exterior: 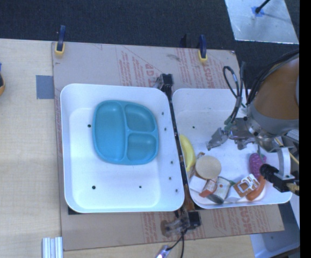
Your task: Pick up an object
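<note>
Candidate objects for the pick, a yellow plastic banana [187, 151], a round tan disc-shaped piece [208, 166], a purple grape-like bunch [257, 163] and small red-and-white cartons [215, 188], lie crowded in the near corner of the right white bin [198, 104], probably so one reach covers several. The end effector [217, 140] hovers over bare floor just beside the disc; cannot tell its state. A blue compartment plate [125, 131] lies in the left white bin [77, 160] on the worktop [21, 155].

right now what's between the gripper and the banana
In the camera view, only bare white bin floor lies between the gripper and the banana.
</note>
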`<state>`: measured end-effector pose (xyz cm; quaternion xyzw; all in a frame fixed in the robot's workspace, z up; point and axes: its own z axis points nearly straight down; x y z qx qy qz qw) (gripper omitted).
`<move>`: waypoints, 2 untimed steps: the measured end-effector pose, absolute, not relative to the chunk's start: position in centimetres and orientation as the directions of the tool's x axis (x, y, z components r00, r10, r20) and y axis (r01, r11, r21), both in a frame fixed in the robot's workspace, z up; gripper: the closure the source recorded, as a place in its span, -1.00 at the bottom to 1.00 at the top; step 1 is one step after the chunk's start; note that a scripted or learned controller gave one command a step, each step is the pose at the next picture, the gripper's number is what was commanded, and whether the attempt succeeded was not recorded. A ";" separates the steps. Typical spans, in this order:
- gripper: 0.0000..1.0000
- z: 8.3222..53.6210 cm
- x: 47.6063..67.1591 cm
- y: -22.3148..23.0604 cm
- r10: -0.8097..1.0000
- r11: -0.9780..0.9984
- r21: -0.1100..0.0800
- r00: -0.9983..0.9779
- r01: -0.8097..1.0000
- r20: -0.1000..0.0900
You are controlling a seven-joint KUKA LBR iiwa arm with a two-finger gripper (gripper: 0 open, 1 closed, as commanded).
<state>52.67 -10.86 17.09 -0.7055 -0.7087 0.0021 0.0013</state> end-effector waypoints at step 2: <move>-1.00 18.7 61.5 -21.3 1.000 0.002 -0.001 -0.002 1.000 -0.002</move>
